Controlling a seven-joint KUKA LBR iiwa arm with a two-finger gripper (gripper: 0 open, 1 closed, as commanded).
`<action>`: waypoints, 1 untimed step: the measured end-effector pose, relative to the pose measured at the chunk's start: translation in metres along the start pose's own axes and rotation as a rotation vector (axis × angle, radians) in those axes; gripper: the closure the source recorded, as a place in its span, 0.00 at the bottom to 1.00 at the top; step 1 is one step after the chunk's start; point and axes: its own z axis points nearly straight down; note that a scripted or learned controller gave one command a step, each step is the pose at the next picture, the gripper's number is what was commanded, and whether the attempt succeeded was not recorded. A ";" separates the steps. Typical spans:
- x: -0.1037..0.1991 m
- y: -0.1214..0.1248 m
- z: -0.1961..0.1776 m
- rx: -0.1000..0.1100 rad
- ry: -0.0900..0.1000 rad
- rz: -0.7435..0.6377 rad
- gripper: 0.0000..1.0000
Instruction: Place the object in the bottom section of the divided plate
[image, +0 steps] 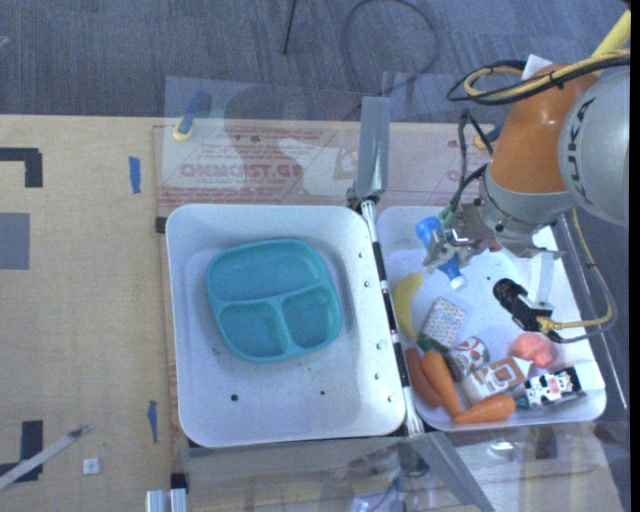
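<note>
Tool over right bin's far-left corner, grip state unclear, touching blue object, teal divided plate in left bin, long axis left-right.

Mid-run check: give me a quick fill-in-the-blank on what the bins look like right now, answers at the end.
1. The teal divided plate lies in the ______ bin as the camera sees it.
2. The plate has ______ sections.
3. The tool hangs over the right bin, next to a small ______ object.
4. Two ______ carrots lie near that bin's front edge.

Missing words: left; three; blue; orange
</note>
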 end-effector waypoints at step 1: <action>0.055 0.036 -0.001 -0.004 -0.001 -0.254 1.00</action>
